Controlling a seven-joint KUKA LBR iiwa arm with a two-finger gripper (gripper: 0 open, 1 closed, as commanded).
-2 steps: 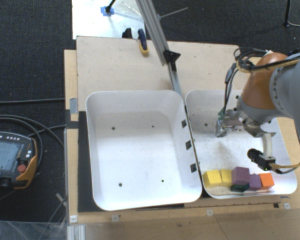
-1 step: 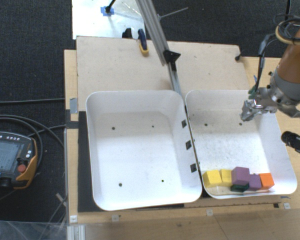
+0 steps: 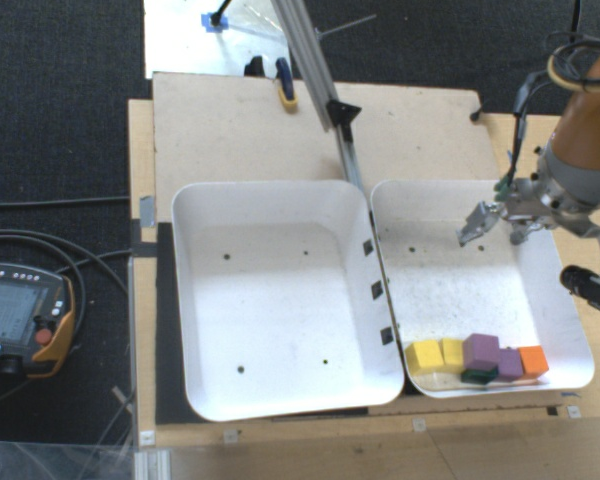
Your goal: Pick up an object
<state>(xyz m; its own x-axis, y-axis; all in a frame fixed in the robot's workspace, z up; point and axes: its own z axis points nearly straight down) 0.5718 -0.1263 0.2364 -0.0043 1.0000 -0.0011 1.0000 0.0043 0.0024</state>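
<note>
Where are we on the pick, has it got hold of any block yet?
Nothing looks picked. The gripper hangs over the upper part of the right bin with no block between its fingers. The yellow blocks, purple blocks, dark green block and orange block all lie along the bin's near edge. Left to do: move over them, descend, grasp, lift.

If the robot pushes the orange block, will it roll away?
Probably not: the orange block looks flat-sided, so it should slide. It sits against the purple block near the right bin's rim, so pushing may jam it.
</note>
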